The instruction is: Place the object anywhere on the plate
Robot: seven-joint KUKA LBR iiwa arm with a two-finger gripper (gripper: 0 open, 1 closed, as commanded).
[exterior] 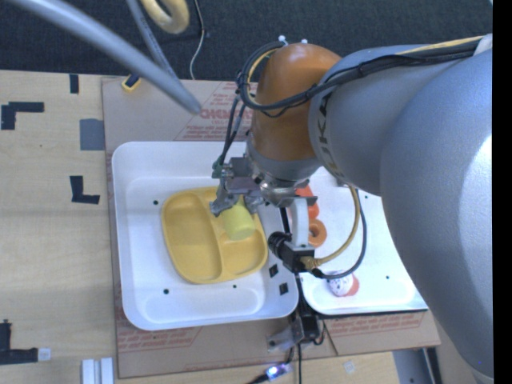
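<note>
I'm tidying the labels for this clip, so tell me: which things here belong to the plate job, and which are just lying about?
Part of the job:
- yellow plate in the left bin
- pale yellow-green object over the plate, just under the gripper

Just lying about:
- orange pieces in the right bin
- small white and red thing in that bin

There are two white bins: the left bin (pixel 136 238) beneath the gripper (pixel 232 201) and the right bin (pixel 384 290) just to its right. One yellow divided plate (pixel 196 242) lies below the gripper. One pale yellow-green object (pixel 238 222) sits at the gripper's tip, on the plate. To the gripper's right lie one orange ring-shaped piece (pixel 317 232) and one small white-and-red item (pixel 342 285).
</note>
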